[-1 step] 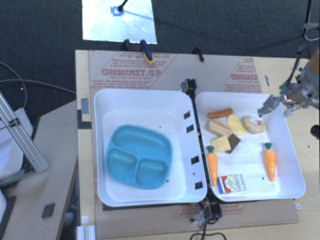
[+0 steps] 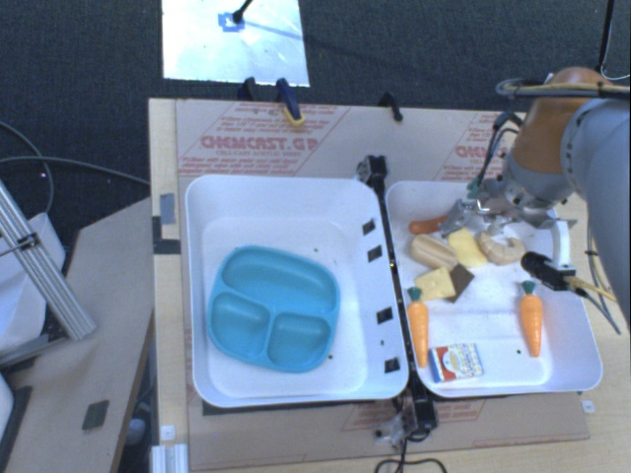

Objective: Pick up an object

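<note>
Progress: pick not completed. No item is seen raised off a bin floor or held in the gripper [image 2: 471, 212], and whether the gripper is open or closed cannot be told from this view. Judged remaining: descend onto one item, close on it, lift it clear.

Food bin [image 2: 584, 359], at 3 o'clock on the bench, contents from the near edge outward:
- carton [image 2: 455, 361], printed red, white and blue, flat at 6 o'clock
- first carrot [image 2: 418, 331] at 8 o'clock, lying along the bin wall
- second carrot [image 2: 531, 323] at 4 o'clock, well apart from the first
- cheese wedge [image 2: 432, 284] touching a brown tile [image 2: 461, 280], at 9 o'clock
- bread roll [image 2: 432, 251], yellow block [image 2: 467, 247] and beige pastry [image 2: 501, 249], packed in a row at 10 to 12 o'clock
- sausage [image 2: 426, 226], at 11 o'clock, just beside the roll

The gripper stands at the far side of this row, directly over the yellow block and the pastry. These are judged the likeliest targets. Tight packing raises the risk of a missed or double grasp.

Plate bin [image 2: 227, 215], at 9 o'clock on the bench, holds a blue divided plate [image 2: 274, 307], flat, three compartments, with nothing in them
</note>
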Controlling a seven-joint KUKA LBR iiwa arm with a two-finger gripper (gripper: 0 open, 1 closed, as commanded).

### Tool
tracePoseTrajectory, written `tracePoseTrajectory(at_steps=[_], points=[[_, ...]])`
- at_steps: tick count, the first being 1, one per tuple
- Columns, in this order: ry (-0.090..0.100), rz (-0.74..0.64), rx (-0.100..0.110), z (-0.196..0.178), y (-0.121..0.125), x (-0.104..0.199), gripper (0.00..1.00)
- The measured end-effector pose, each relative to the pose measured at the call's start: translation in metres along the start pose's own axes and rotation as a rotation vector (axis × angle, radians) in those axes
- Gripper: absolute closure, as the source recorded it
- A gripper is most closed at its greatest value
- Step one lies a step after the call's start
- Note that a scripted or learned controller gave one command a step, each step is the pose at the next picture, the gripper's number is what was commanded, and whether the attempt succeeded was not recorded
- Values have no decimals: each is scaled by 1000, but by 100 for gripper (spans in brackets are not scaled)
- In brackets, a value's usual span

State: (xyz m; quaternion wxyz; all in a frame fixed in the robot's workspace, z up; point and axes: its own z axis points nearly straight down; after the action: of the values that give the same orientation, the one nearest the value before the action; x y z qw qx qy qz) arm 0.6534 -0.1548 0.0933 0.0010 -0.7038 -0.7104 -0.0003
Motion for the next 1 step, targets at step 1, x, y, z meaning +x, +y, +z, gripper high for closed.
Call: tracePoseTrajectory(at_steps=[1], points=[[2, -2, -1, 9, -2, 72, 0]])
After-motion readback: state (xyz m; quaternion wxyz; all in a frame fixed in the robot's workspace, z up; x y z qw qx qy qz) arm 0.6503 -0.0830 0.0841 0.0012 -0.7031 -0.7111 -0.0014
